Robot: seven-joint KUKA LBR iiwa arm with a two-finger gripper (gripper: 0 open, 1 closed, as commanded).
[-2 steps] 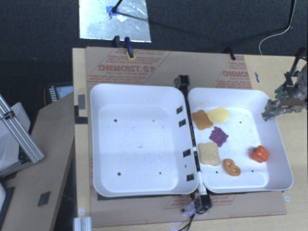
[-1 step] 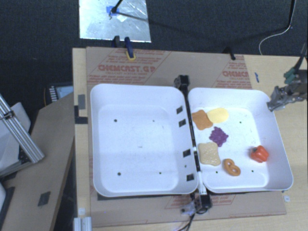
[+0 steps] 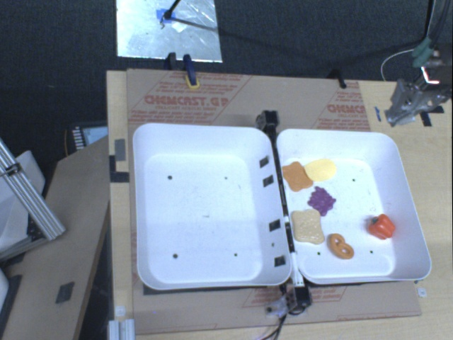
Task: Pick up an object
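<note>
The right bin (image 3: 396, 154) holds several small items. An orange flat piece (image 3: 296, 176) and a yellow round piece (image 3: 320, 168) lie near its back left. A purple grape cluster (image 3: 323, 200) sits below them, then a beige bread slice (image 3: 307, 227) by the divider. A brown pretzel (image 3: 340, 246) lies at the front, and a red pepper (image 3: 381, 226) toward the right wall. My gripper (image 3: 416, 101) hovers past the bin's back right corner, above the bench and apart from every item.
The left bin (image 3: 145, 190) stands beside the right one, joined by a black-clipped divider (image 3: 277, 190). A foil sheet (image 3: 168, 20) lies behind the bench. A blue and yellow clamp (image 3: 190, 73) grips the back edge. An aluminium rail (image 3: 25, 197) slants at far left.
</note>
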